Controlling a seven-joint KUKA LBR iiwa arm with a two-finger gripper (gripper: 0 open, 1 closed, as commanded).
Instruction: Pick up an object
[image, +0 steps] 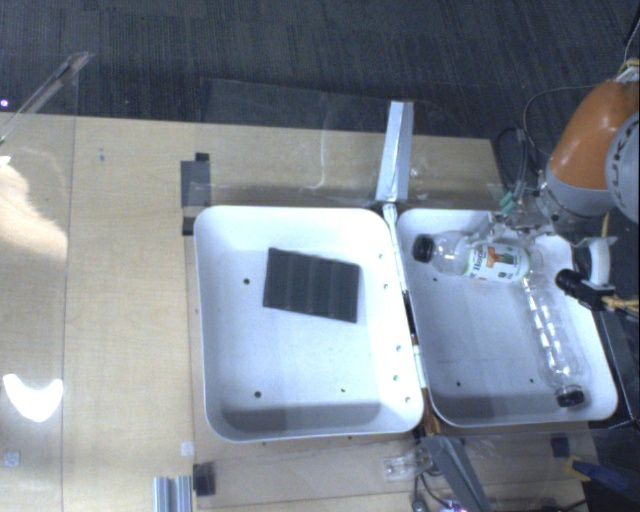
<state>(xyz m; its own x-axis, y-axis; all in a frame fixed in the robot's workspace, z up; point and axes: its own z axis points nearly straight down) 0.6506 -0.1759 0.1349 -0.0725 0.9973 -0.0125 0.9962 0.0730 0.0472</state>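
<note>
— Camera view, left to right: what's in the bins?

— A dark mat left of the divider; right of it, a bottle with its long axis across the bin, cap toward the divider. Another clear bottle lies further right.

— And the gripper?

— Just above-right of the first bottle's far end. Open or closed, I can't tell.

Single fixed overhead camera, slanted down, framing both bins, arm entering right.
</note>
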